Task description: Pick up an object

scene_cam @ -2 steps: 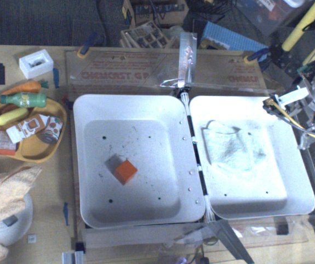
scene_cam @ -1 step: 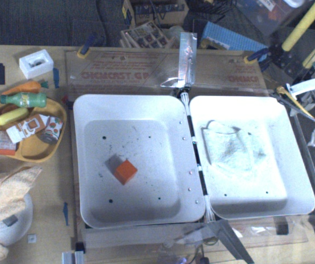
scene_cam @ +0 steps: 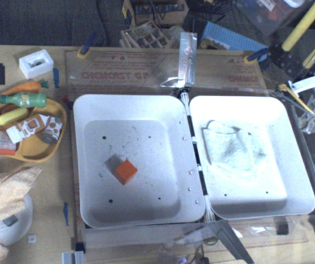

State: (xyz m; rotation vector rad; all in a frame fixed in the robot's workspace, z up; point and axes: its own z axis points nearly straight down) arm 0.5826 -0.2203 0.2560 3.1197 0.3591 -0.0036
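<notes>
Two white bins were noted side by side on the bench. An orange block (scene_cam: pixel 126 172) was recorded in the left bin (scene_cam: pixel 91 111), toward its front edge and left of its centre, turned corner-on so that no long axis could be favoured. A crumpled white cloth (scene_cam: pixel 232 147) was seen in the right bin (scene_cam: pixel 295 191), near its middle. The block lay well apart from the cloth, across the seam between the bins — the far side from the arm's entry. The claw's opening and any hold could not be told. A reach across the right bin was judged necessary.
</notes>
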